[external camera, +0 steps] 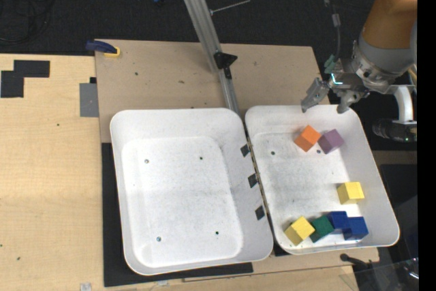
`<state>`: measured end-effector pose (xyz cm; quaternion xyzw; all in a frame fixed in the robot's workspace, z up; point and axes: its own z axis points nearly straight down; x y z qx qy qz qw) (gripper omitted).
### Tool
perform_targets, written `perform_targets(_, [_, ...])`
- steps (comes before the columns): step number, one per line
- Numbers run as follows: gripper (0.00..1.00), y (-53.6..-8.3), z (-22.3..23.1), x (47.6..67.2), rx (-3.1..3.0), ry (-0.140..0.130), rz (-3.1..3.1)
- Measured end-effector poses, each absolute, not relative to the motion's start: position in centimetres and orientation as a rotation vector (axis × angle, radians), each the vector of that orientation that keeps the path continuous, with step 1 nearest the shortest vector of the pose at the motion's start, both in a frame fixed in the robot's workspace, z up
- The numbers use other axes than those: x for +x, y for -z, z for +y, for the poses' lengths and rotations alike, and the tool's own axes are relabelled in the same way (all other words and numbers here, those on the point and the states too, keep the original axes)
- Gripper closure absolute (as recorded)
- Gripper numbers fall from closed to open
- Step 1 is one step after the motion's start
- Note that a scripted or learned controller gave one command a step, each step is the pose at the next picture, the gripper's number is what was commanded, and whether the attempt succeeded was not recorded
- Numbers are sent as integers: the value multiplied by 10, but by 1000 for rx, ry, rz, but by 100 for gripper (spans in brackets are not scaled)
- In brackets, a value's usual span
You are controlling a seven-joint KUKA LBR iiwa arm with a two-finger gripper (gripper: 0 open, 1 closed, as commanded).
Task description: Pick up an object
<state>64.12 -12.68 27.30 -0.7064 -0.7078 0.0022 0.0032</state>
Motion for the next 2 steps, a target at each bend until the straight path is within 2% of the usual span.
perform_targets(1, [0, -276, -127, 642, -2216, -3, -2224])
perform_targets(2, [0, -232, -128, 642, -2217, -8, -2218])
